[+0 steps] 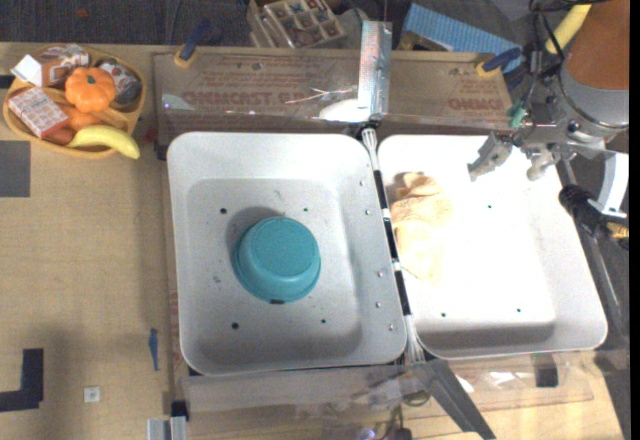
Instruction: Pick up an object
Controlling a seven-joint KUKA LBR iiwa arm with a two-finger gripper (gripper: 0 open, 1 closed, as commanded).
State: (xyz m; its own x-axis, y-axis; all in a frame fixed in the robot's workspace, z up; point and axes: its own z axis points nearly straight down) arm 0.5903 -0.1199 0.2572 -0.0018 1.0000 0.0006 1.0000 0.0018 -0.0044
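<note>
We look down at a slant on two shallow white bins set side by side on a bench. The gripper hangs over the upper right part of the right bin, reaching in from the right on a grey arm with an orange band. Its two fingers stand apart, released, with only the white bin floor showing between them.

Down and to the left of the jaws, against the right bin's left wall, lies a pale tan crumpled cloth. It is near the jaws but apart from them. Further left and lower, well apart from the jaws, a teal bowl sits upside down in the middle of the left bin.

Far to the left of the jaws, outside the bins at the bench's upper left corner, we see a yellow dish holding a small orange pumpkin, a banana and some small boxes. Above the bins, up and left of the jaws, runs a brown cardboard wall with clutter behind it.
</note>
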